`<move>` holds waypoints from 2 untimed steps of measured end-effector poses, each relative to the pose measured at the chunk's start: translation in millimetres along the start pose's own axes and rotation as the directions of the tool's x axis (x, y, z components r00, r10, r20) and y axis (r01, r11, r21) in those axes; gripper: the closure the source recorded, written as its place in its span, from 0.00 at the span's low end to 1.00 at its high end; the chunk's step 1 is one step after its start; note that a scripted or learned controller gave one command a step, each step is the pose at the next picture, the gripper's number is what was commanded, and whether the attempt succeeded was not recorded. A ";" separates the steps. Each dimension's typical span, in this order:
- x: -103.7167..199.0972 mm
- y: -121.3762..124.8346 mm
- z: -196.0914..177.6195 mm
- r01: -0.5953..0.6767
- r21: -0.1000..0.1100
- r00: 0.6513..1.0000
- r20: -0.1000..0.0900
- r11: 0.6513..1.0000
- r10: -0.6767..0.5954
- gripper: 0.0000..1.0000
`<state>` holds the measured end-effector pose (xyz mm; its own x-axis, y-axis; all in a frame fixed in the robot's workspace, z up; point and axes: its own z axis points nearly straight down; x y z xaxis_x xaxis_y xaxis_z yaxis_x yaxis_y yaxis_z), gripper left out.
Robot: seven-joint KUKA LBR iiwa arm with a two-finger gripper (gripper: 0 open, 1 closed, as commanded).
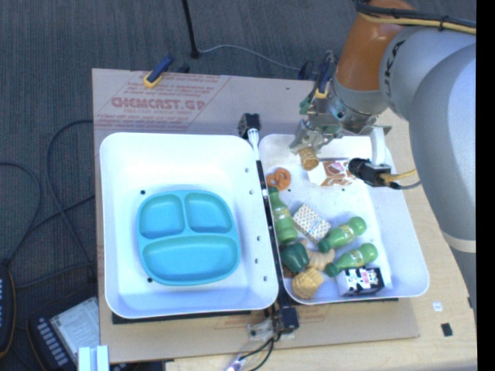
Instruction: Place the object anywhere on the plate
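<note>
Right bin [402,242] cluttered with toys, pincer [309,147] above tan piece [309,159]

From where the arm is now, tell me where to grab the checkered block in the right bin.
Take the checkered block across its two long sides, coming straight down from above. It lies flat and slanted, top face exposed, but green bottles crowd its left, so a narrow grip seems safest.

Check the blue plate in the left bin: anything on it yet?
Empty. All three compartments of the blue plate show bare blue. The toys lie in the right bin, where the tool hangs over a small tan piece.
</note>
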<state>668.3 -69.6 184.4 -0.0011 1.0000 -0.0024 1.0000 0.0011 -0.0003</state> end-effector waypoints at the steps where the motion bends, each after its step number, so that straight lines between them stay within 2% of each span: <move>1: 60.4 0.2 -26.7 0.000 -0.001 1.000 -0.003 1.000 0.000 1.00; 2: 166.4 -51.9 -37.0 0.001 0.000 1.000 -0.003 1.000 -0.001 1.00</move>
<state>616.2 96.8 221.0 -0.0024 1.0000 0.0008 1.0000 0.0024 -0.0006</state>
